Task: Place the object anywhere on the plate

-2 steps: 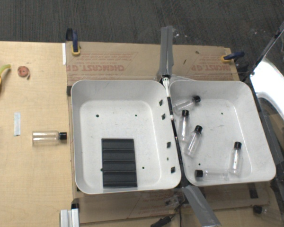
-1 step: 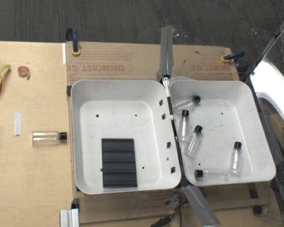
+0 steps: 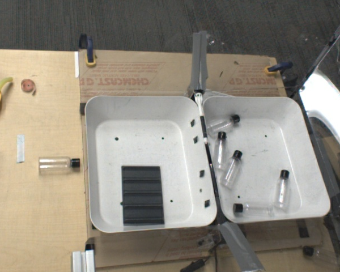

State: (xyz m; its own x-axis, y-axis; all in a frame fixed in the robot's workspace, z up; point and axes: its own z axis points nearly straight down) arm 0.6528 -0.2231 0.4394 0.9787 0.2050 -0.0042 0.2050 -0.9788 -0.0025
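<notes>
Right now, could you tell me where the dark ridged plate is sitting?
The dark ridged plate lies flat in the left bin, near its front edge. The clear vials are all in the right bin, across the divider from it.

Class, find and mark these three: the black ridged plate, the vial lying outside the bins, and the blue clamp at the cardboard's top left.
black ridged plate (image 3: 142, 195), camera view, its middle ridge
vial (image 3: 58, 163), camera view, its clear body
blue clamp (image 3: 85, 45), camera view, its handle
</notes>
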